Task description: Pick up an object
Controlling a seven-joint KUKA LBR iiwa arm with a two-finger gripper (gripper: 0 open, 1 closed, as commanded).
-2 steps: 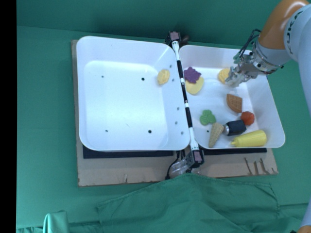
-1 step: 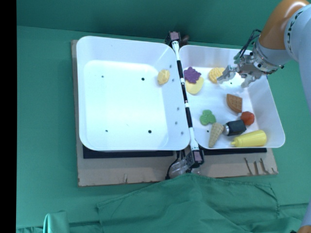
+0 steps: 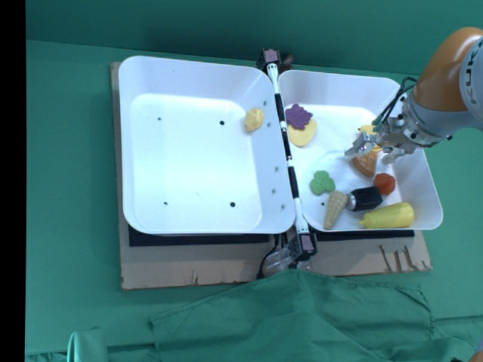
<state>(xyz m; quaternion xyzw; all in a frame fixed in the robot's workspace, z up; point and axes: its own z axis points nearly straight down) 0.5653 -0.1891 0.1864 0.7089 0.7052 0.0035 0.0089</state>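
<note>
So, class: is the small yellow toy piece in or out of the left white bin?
In. The small yellow toy piece lies inside the left white bin, by its right wall.

Both white bins (image 3: 196, 78) look like smooth, slightly glossy moulded plastic, resting on a flat matt brown board (image 3: 151, 266) that looks like cardboard, while the bench (image 3: 68, 164) is covered in matt green cloth, with a creased fold of the same cloth (image 3: 302, 315) lying at the front. The toy foods, such as the yellow corn (image 3: 389, 216) and the red piece (image 3: 385, 183), have a smooth plastic sheen. The arm's orange band (image 3: 451, 66) is glossy and smooth, the grey wrist (image 3: 430, 123) below it duller and metallic-looking.
</note>
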